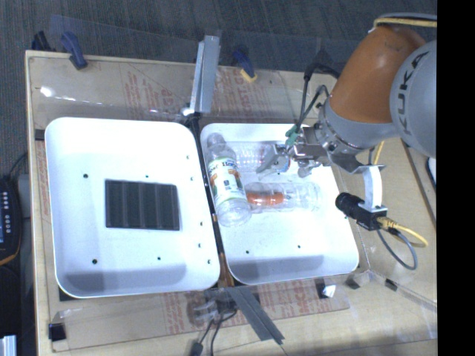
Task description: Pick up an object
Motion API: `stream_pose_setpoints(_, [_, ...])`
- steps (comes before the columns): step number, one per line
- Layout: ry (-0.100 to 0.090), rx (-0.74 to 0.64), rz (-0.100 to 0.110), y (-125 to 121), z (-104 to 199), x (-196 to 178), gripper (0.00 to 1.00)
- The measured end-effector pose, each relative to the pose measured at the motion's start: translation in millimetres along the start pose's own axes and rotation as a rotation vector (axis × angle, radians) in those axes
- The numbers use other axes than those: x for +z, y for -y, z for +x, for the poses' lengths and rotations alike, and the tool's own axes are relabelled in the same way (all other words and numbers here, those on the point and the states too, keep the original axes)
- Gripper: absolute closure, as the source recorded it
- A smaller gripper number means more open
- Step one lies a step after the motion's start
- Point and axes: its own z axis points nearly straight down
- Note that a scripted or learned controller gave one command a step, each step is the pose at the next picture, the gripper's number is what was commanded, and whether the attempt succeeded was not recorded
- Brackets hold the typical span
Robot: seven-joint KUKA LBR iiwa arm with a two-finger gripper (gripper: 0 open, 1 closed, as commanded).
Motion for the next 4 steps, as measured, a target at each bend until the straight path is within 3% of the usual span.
stream_pose_setpoints(1, [0.001,-0.030,0.000,-23,-29,103,0.00])
stream_pose_setpoints(2, [-0.001,-0.185,-0.001,-25,-56,179,0.00])
stream_pose_setpoints(3, [0.000,-0.359,-0.002,30,-50,179,0.00])
stream_pose_setpoints(4, [0.007,-0.353,-0.005,63,5,178,0.00])
